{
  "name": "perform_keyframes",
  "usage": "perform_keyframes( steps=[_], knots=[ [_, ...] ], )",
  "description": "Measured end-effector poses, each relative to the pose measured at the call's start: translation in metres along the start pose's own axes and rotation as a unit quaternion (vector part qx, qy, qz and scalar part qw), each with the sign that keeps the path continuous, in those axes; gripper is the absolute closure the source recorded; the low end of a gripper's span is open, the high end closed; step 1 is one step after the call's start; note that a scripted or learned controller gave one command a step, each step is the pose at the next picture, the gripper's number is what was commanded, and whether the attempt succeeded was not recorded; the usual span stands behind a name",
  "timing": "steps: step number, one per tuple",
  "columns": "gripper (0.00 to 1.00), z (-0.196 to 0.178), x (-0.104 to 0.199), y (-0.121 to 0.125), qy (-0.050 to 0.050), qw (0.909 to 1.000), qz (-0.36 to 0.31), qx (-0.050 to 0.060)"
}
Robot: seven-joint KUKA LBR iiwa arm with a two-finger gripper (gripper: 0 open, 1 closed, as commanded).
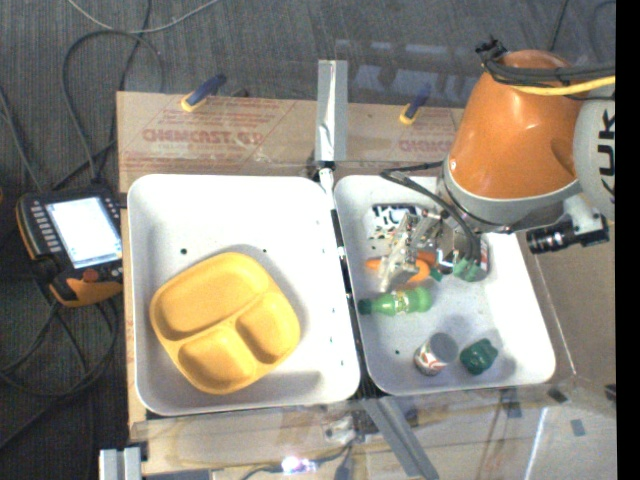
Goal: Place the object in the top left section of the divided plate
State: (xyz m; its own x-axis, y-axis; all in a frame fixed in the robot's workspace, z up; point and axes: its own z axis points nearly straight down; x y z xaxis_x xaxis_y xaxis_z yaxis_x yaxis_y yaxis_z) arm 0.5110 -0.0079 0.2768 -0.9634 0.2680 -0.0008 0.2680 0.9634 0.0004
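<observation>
Several candidate objects are seen in the right bin (530,358): a green bottle (398,302) lying on its side near the bin's middle, a small round can (431,358) and a dark green block (478,356) near the front edge, plus orange and green bits under the gripper (420,246). Which one is meant as the task's object cannot be told; none is seen clamped. The gripper is lowered into the clutter at the back of that bin, and whether the jaws are wide or narrow cannot be told, since they are lost against the pile. The yellow divided plate (226,320) is sat in the left bin (160,208), apart from all the objects, with nothing in its sections. Judged progress: nothing placed yet; grasp, transfer and drop all left. Faint red lettering is printed on the cardboard (210,136) behind the bins, too washed out to be read reliably; "KU" is seen on the arm (520,128).
</observation>
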Motion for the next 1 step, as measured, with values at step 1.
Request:
perform_keyframes(
  steps=[1],
  knots=[
    [1.0,0.084,0.0082,-0.0736,0.002,0.9901,-0.14,0.001]
  ],
)
